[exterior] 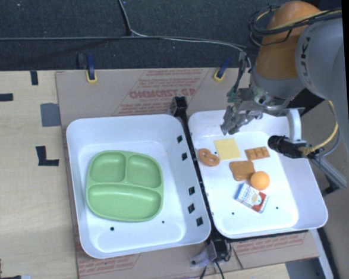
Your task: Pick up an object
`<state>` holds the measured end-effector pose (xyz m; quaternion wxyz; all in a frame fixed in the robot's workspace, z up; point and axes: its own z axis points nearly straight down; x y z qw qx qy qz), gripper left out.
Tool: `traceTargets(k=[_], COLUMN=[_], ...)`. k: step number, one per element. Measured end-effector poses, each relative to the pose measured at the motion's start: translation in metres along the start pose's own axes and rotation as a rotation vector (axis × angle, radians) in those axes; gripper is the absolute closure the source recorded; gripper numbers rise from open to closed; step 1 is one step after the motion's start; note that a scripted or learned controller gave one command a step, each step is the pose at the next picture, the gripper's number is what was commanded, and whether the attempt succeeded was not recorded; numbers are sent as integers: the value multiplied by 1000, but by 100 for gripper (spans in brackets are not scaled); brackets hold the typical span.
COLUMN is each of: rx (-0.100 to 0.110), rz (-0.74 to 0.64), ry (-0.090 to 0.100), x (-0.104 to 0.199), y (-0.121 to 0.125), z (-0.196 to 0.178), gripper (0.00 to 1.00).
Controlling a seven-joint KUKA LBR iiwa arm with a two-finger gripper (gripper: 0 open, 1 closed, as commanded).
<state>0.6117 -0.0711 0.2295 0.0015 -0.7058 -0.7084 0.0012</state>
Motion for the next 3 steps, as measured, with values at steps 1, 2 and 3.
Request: traceTargets(k=[1,2,3], rx=[-2,0,1], rz=[2,-2,-2], ry=[0,1,0], x=[44,97,139], y=[-30,-61,-88], z=[9,11,11], gripper=[100,100,100])
